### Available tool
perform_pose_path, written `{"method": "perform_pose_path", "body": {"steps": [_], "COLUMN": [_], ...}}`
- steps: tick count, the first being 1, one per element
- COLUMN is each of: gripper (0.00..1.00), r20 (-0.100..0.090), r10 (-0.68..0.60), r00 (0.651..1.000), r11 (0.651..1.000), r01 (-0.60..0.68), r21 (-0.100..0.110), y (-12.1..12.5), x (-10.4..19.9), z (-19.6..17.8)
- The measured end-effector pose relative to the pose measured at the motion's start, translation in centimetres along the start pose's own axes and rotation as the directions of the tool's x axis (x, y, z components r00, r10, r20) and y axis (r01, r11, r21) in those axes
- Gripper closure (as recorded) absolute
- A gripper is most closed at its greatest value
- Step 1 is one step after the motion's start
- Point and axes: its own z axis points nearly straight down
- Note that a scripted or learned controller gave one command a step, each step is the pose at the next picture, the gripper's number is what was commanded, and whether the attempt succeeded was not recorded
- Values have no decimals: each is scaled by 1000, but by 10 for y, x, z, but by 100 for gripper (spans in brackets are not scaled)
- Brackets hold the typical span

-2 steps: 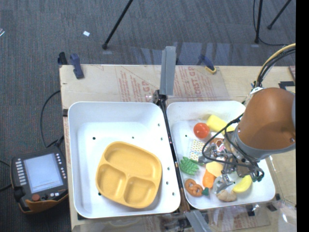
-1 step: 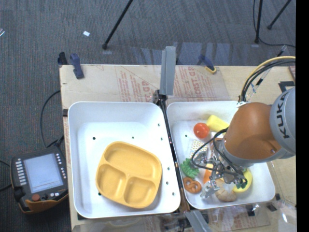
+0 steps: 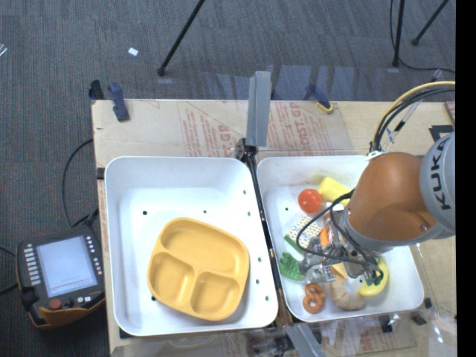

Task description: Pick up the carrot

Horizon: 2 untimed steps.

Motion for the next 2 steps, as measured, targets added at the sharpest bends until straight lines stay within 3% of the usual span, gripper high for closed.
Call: {"method": "perform_pose_path", "body": {"steps": [1, 2], "gripper": [100, 100], "r20": [-19, -7], "r10": [338, 662], "r00": [941, 749], "r11": [941, 749], "r01": [-338, -662], "r21": [3, 2], "y": [-2, 49], "x": [-30, -44], "z": [17, -88]}}
